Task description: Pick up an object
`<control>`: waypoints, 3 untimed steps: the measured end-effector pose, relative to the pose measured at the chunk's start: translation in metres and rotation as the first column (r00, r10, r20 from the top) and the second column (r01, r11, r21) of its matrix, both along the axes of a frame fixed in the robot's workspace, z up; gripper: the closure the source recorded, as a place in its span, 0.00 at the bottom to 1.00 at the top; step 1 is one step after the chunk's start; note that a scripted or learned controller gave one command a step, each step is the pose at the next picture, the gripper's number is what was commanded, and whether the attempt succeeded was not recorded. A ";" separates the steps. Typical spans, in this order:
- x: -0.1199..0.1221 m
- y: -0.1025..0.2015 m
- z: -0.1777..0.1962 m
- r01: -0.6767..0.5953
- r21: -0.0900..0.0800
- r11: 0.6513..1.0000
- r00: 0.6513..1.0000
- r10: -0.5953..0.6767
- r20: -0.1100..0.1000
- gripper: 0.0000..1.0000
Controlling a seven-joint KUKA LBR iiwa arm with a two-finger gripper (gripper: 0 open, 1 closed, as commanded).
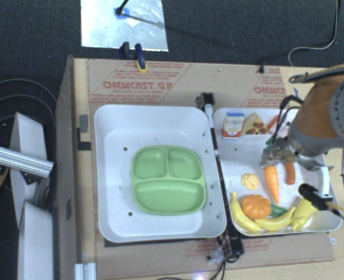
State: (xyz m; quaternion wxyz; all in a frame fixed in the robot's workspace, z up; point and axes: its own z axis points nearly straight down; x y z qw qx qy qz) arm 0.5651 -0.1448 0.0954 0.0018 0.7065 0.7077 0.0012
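I am watching an orange toy carrot (271, 182) with a green stub, lying lengthwise in the right bin (236, 156). It is sitting directly beneath the gripper (275, 155), its top end just touching or nearly so. How wide the gripper is standing, I cannot tell.
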 end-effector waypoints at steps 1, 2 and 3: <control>-0.012 0.000 0.099 -0.002 -0.002 1.000 1.000 0.002 0.006 1.00; 0.054 0.094 0.106 -0.013 0.003 1.000 1.000 0.013 0.004 1.00; 0.050 0.113 0.088 -0.005 0.001 1.000 1.000 0.005 -0.004 1.00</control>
